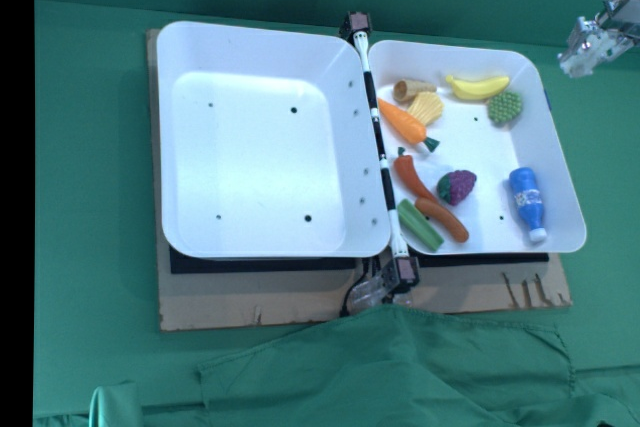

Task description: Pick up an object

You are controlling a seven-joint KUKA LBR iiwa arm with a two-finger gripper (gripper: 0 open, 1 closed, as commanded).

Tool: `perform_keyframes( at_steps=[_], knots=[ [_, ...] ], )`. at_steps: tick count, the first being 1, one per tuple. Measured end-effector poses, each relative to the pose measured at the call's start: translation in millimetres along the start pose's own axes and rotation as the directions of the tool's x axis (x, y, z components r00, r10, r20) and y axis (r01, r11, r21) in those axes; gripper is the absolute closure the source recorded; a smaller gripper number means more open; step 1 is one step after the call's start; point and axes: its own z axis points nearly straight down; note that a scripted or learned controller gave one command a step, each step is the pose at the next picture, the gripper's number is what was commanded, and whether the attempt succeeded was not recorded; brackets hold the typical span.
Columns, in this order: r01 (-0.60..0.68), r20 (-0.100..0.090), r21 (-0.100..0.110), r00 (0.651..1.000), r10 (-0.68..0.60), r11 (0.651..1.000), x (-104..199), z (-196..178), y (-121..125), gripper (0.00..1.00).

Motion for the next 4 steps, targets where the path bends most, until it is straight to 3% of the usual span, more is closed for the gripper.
perform_keyframes(
  at_steps=[2,4],
  knots=[
    [0.002,0.001,-0.003,1.000,-0.002,1.000,1,-14,79,1.00],
    [0.000,-0.001,0.002,1.000,0.000,1.000,1,-5,91,1.00]
  ],
)
